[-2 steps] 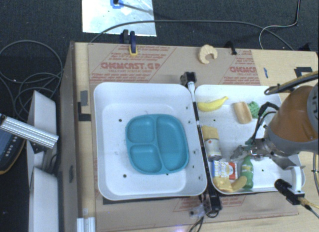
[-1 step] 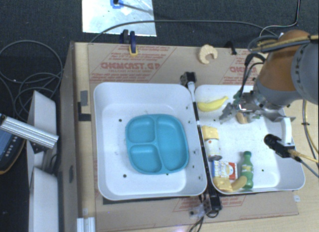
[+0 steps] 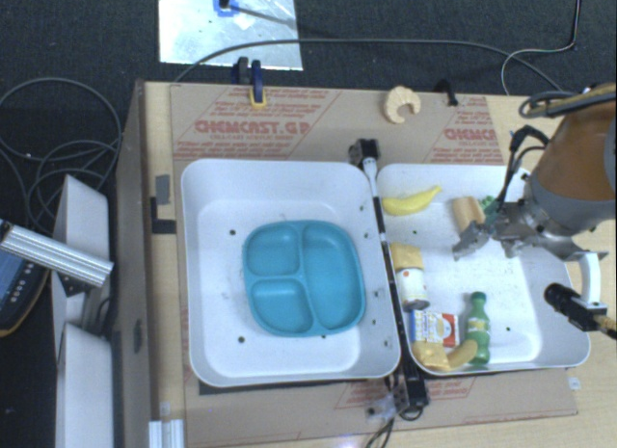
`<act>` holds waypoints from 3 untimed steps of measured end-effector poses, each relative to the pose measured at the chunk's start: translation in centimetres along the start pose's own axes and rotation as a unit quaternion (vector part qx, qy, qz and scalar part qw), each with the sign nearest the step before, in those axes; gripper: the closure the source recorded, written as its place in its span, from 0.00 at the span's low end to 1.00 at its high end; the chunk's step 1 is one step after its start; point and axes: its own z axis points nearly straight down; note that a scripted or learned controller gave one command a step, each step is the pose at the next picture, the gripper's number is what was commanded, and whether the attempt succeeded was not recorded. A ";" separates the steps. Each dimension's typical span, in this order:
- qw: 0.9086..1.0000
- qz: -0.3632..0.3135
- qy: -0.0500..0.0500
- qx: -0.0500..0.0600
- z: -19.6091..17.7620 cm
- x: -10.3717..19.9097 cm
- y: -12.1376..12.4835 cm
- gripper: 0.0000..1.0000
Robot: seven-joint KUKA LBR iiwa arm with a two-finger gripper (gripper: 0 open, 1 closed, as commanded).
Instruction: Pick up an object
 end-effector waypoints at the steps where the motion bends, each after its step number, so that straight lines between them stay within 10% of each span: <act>1: 1.000 -0.001 0.000 -0.001 -1.0 -2.4 7.7 0.00; 2: 1.000 -0.002 0.000 0.000 9.2 -2.6 11.4 0.00; 3: 1.000 -0.004 -0.001 -0.002 8.0 -2.7 11.6 1.00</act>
